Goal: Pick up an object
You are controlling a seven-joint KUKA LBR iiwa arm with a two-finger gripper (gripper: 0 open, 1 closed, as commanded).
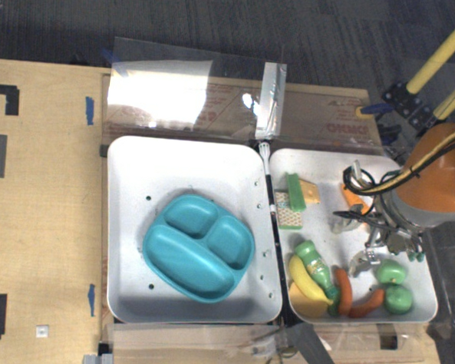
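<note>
dark carpet floor (222,15) beyond cardboard-topped bench (34,204); glare on clear, perhaps plastic, sheet (160,96).

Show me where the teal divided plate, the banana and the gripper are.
teal divided plate (199,246), camera view, on the ridge between its compartments.
banana (306,281), camera view, on the middle of its yellow curve.
gripper (371,254), camera view, at its metal tip above the right bin.
</note>
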